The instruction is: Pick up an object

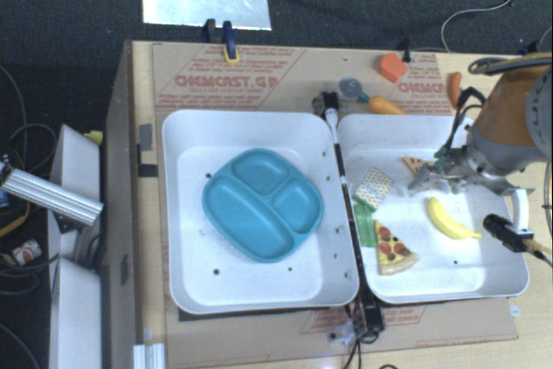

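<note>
Cardboard-lined counter (259, 82) with two white bins: approach step, the pincer (429, 178), grip state impossible to tell, poised at right-centre of the frame above the right bin (484, 276); next, descend onto the banana (449, 219) just below it.

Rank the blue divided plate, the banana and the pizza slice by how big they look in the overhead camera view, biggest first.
1. Blue divided plate, by far the largest.
2 and 3. Banana and pizza slice look about alike in size; the banana is longer and thinner, the slice broader, so I won't rank them.
</note>
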`<move>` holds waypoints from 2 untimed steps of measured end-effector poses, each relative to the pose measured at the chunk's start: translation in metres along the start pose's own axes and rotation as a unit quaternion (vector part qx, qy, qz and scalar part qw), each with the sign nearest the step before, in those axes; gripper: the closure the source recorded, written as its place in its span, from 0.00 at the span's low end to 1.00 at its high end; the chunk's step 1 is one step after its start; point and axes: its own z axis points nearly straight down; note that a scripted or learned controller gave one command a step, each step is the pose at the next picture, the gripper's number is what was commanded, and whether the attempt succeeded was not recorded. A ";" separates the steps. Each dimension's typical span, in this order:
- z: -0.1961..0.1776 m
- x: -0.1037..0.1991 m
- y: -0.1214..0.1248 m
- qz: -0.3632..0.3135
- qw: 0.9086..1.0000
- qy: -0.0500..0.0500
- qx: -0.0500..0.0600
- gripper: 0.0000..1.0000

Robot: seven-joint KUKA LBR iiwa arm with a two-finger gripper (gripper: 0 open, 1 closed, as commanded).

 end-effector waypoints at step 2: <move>0.000 0.008 -0.032 0.000 1.000 0.000 -0.001 1.00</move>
